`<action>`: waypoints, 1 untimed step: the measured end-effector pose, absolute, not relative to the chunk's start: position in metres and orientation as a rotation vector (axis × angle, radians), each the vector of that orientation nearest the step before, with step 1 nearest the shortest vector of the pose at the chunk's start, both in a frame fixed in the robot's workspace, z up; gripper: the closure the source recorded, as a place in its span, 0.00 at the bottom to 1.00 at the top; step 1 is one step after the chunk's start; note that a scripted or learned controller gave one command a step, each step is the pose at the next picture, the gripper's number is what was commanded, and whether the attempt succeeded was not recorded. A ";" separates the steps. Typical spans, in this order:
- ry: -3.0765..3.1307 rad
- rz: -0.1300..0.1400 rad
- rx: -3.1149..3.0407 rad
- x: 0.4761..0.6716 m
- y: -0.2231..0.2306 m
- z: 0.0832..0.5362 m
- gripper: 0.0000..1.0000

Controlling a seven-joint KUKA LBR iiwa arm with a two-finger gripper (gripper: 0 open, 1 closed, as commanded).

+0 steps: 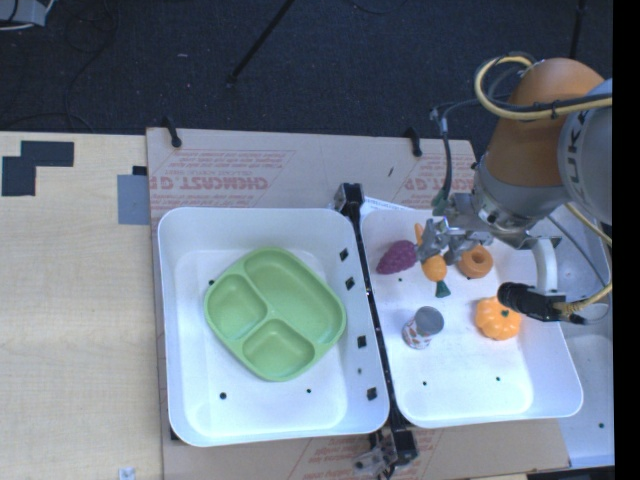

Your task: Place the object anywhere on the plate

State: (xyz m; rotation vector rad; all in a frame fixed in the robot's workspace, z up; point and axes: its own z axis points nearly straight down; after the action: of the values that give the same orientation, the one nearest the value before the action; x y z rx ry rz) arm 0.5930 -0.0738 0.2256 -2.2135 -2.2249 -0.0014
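Observation:
A green plate point(275, 311) with three compartments lies in the left bin point(190, 238). My gripper point(436, 248) is low over the back of the right bin point(545, 388), right above a small orange carrot-like toy point(435, 269) with a dark green tip. The toy's upper part is hidden by the gripper, and I cannot tell whether it is gripped. A purple bunch of grapes point(397, 257) lies just to the left of the gripper.
In the right bin there are also an orange doughnut point(476, 261), an orange pumpkin point(497, 320) and a grey can point(423, 327) on its side. A black divider point(366, 308) separates the two bins. The arm's wrist point(520, 183) looms over the right bin's back corner.

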 end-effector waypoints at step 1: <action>-2.223 0.003 -2.213 0.600 -0.015 0.217 1.00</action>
State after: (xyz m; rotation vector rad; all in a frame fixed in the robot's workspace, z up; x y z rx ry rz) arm 0.5998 -0.0155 0.2171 -2.2132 -2.2233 0.0025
